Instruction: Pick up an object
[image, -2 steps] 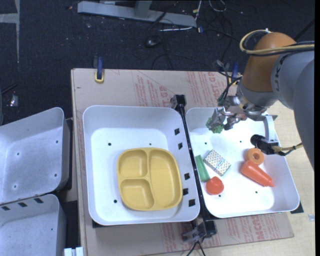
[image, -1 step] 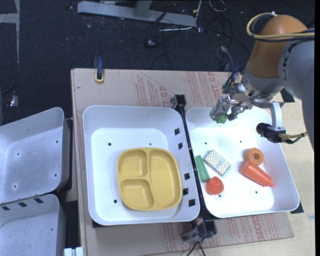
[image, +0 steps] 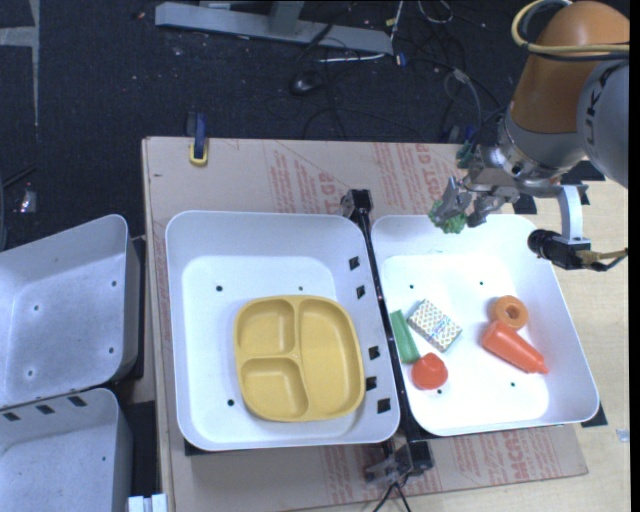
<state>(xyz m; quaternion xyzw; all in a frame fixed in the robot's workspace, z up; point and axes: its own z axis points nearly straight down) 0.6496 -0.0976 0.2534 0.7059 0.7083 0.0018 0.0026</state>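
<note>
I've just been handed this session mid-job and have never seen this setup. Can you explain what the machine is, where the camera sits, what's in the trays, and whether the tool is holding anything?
This is one camera fixed above a bench, looking down at a slant. The grey and orange machine at the upper right is a robot arm; it reaches in from the right, and its job is to pick up an object. Its tool hangs over the back edge of the right bin, with something small and green at its tip. I cannot tell whether that is a gripped item or part of the tool.

Two shallow white bins sit side by side. The left bin has a yellow divided plate. The right bin has a green stick, a small patterned box, a red piece, an orange ring and an orange cone.
</note>
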